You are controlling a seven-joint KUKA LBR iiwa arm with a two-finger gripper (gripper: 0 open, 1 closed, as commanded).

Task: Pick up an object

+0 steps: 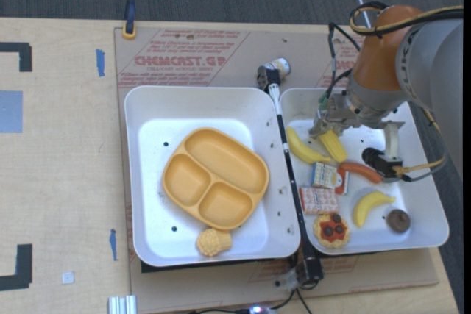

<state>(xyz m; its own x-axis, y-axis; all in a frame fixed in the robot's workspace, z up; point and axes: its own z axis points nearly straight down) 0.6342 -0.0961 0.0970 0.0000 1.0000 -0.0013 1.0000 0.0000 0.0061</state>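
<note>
Seen from above, the gripper [327, 130] reaches low into the right bin [434, 220], right over a corn cob [333, 145] beside a banana [305, 148]. Whether its fingers are apart or together cannot be told. The left bin [140, 158] holds a yellow divided plate [215, 177].

A yellow corn cob [333, 145] lies tilted in the right bin [434, 228], near its upper left part, just beside a yellow banana [305, 148] and directly under the end effector [324, 125].
</note>
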